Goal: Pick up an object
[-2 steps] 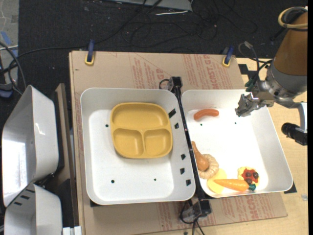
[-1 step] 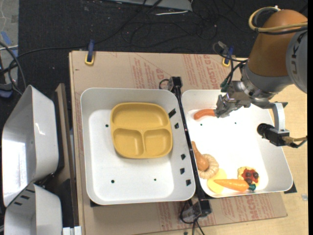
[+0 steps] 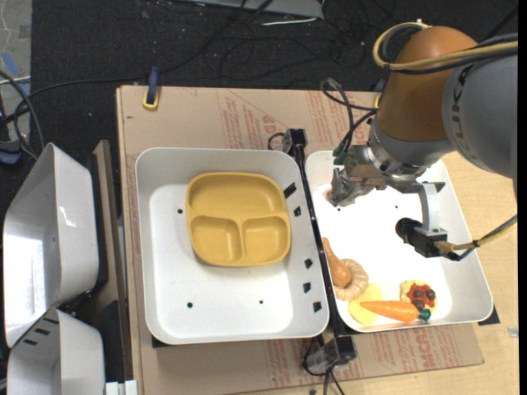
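The claw (image 3: 344,189) hangs low over the far left part of the right bin (image 3: 461,245), close to that bin's left wall. From here I cannot tell how it is set, or if it touches the bin floor; nothing shows in its grip. The grey arm (image 3: 486,113) with its orange band bulks over the bin's far right corner, and a black fitting (image 3: 420,235) on a white bracket hangs below it, over the middle of the bin.

The things to be picked lie bunched along the near edge of the right bin: an orange toy carrot (image 3: 389,309) lying flat, a pale yellow flat piece (image 3: 368,296) partly under it, a tan and orange lumpy toy (image 3: 344,273) against the left wall, and a small red and yellow piece (image 3: 418,294) towards the near right corner. All look like smooth moulded plastic. White bin floor lies bare between these and the claw.

The left bin (image 3: 165,303) holds a yellow divided plate (image 3: 239,219), rounded at its corners, with three shallow compartments, set towards the far half. Both bins rest on a brown cardboard-like surface (image 3: 206,113).
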